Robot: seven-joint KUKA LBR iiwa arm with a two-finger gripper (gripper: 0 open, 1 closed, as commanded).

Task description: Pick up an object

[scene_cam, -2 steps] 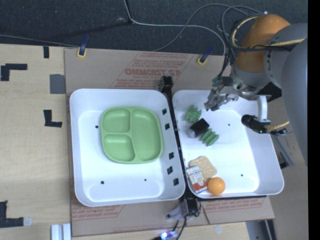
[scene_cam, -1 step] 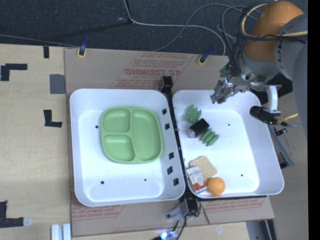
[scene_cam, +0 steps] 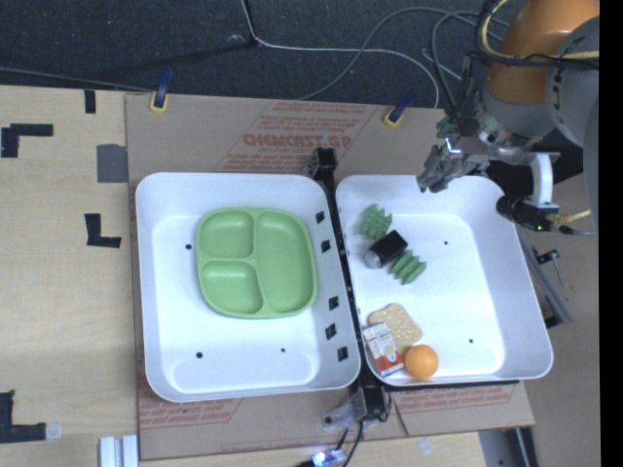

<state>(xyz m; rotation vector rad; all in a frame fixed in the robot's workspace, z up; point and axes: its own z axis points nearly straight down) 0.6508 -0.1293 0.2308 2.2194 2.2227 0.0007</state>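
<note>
The right bin (scene_cam: pixel 487 261) holds a green ridged toy (scene_cam: pixel 391 246) with a black piece across its middle, a tan cracker-like item (scene_cam: pixel 397 323), a small red and white packet (scene_cam: pixel 382 346) and an orange ball (scene_cam: pixel 421 361). My gripper (scene_cam: pixel 435 177) hovers over the bin's far rim, up and to the right of the green toy, with nothing seen between its fingers. The grey arm with its orange band (scene_cam: pixel 545 17) reaches in from the upper right.
The left bin (scene_cam: pixel 165 290) holds a green divided plate (scene_cam: pixel 257 262). Black clips run along the seam between the bins (scene_cam: pixel 334 261). Cables trail across the dark floor behind the bench.
</note>
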